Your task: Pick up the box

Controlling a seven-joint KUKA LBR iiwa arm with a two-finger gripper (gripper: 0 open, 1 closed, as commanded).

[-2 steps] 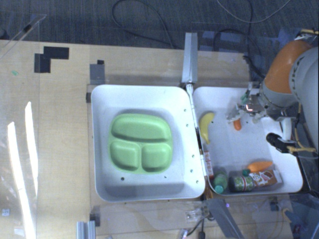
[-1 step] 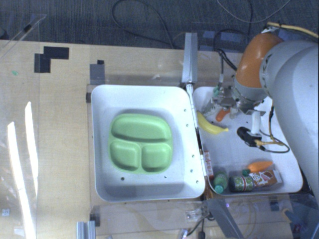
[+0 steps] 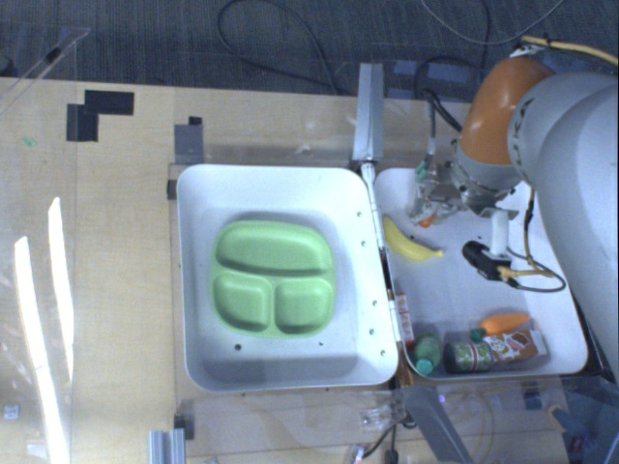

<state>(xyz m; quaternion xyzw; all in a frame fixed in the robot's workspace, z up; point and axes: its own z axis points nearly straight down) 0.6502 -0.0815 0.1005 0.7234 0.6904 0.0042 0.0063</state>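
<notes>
Pick not done: gripper (image 3: 428, 213) hovers at 11 o'clock of right bin (image 3: 447, 298) near banana (image 3: 411, 245), opening can't tell, nothing visibly held; brown box (image 3: 523, 341) untouched at 5 o'clock beside bottle (image 3: 471, 355).

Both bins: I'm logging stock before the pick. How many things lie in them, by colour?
Green: 2, the divided tray and a round-topped container
Yellow: 1, the banana
Orange: 1, a small item
Brown with green label: 1, a bottle
Total: 5
</notes>
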